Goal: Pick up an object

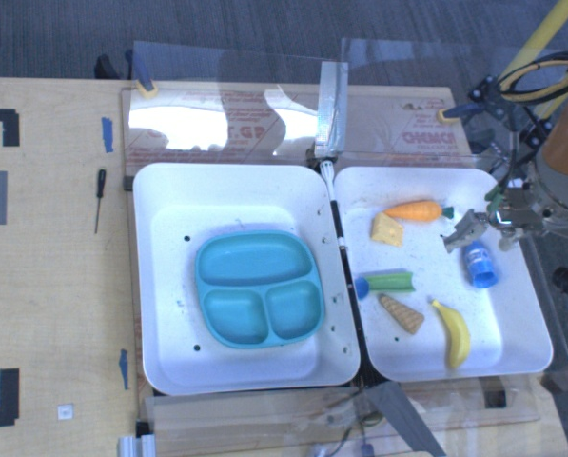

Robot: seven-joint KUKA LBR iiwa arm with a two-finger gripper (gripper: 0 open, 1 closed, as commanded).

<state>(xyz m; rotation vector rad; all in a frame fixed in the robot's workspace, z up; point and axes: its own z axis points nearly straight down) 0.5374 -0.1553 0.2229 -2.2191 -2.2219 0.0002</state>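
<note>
Bright, even overhead light; glare on the clear panels (226, 122); soft focus

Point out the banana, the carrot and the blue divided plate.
banana (453, 332): camera view, on the middle of its curved yellow body.
carrot (413, 211): camera view, on the middle of its orange body.
blue divided plate (255, 258): camera view, on the floor of its large upper compartment.
</note>
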